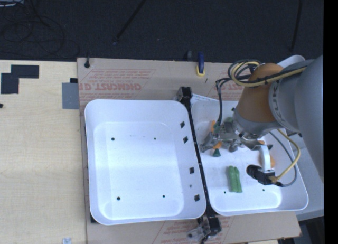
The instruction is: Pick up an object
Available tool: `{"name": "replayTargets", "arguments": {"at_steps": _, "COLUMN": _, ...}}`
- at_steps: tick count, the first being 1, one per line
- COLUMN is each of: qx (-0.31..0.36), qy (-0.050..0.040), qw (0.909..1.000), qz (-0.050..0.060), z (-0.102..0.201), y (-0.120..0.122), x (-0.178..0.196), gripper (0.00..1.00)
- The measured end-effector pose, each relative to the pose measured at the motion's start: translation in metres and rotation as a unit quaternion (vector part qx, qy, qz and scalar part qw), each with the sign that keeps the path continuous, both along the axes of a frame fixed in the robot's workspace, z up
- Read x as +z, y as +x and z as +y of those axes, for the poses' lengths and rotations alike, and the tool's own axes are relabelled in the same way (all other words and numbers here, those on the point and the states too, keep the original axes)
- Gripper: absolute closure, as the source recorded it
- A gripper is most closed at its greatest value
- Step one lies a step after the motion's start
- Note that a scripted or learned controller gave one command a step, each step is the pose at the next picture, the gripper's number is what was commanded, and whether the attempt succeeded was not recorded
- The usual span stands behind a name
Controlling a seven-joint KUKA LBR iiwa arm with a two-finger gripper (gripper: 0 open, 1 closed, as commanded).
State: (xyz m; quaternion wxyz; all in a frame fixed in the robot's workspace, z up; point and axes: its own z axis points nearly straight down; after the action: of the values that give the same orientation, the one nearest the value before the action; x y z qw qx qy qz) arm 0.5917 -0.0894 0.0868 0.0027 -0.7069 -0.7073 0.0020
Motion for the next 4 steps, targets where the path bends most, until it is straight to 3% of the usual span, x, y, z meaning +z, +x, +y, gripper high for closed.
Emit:
{"name": "replayTargets", "arguments": {"at_steps": 1, "qx": -0.003, "qy": 0.0004, "qw": 1.0, "qz": 0.0, "z": -0.002, "y": 0.001, "x": 0.01, "gripper": 1.0}}
{"name": "replayTargets", "arguments": {"at_steps": 2, "qx": 0.003, "qy": 0.0006, "qw": 1.0, "qz": -0.003, "z": 0.103, "y": -0.017, "x": 0.104, "gripper": 1.0}}
{"name": "replayTargets", "arguments": {"at_steps": 3, "qx": 0.0, "qy": -0.0004, "qw": 1.0, "qz": -0.001, "z": 0.153, "y": -0.041, "x": 0.147, "gripper": 1.0}}
{"name": "replayTargets", "arguments": {"at_steps": 4, "qx": 0.001, "qy": -0.0002, "qw": 1.0, "qz": 0.0, "z": 0.154, "y": -0.041, "x": 0.155, "gripper": 1.0}}
